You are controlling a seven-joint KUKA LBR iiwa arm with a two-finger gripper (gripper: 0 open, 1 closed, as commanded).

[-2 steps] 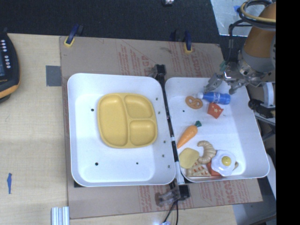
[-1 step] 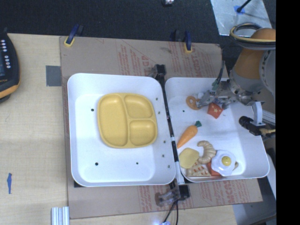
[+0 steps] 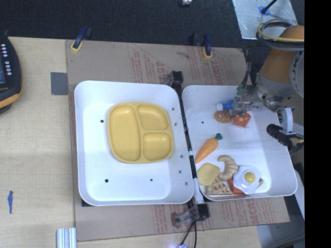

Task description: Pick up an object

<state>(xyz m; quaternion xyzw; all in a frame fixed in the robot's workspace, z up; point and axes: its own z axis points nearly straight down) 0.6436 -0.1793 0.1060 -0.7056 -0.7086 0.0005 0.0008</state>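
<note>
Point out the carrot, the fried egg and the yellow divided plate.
carrot (image 3: 206, 150), camera view, middle of its orange body.
fried egg (image 3: 249, 177), camera view, its yolk.
yellow divided plate (image 3: 124, 133), camera view, its large left compartment.

The arm (image 3: 279, 66) reaches in from the right, orange band up top. Below it, the gripper (image 3: 242, 103) points down.

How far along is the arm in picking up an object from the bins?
Done: the gripper is down in the right bin, over the red piece and round brown piece. In hand: nothing visibly gripped. Left: grasp and lift; carrot and fried egg lie untouched.
</note>
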